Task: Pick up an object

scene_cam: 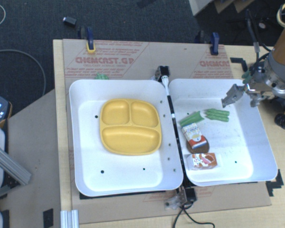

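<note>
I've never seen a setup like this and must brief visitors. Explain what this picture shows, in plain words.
One camera looks down at a slant on a bench with two shallow white bins. The left bin holds a yellow divided plate. The right bin holds green beans, a small carton, a brown round item and a flat packet. A grey robot arm reaches in from the right; its pincer hangs over the right bin's far side, with nothing visibly in it. Its job is picking something up.

The arm [280, 70] is cut off at the right edge.
</note>
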You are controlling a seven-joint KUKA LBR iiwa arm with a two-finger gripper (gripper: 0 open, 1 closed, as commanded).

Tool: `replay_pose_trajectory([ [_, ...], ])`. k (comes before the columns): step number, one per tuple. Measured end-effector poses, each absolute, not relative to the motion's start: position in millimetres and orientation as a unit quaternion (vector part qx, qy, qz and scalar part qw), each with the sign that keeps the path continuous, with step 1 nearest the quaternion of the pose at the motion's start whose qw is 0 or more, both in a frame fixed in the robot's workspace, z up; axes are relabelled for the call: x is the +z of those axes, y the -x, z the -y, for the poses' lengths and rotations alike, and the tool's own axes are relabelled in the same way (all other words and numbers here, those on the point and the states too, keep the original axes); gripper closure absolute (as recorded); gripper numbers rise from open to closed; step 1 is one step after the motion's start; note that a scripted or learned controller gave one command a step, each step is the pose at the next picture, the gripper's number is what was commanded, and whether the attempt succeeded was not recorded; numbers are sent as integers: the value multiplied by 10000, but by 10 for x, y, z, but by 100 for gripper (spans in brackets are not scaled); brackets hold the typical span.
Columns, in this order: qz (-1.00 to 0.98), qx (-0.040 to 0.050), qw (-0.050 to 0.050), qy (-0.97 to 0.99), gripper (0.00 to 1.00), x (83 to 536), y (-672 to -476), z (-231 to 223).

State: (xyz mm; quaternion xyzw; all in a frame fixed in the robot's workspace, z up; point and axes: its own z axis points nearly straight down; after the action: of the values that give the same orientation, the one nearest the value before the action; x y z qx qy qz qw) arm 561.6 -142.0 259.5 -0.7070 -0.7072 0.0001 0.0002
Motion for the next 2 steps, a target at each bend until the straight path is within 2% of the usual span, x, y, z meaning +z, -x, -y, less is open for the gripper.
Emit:
replay_pose_trajectory([
  [1,7071,22,56,7071,0,1712,-4930,955],
  [2,7086,5,27,7056,0,1849,-4782,354],
])
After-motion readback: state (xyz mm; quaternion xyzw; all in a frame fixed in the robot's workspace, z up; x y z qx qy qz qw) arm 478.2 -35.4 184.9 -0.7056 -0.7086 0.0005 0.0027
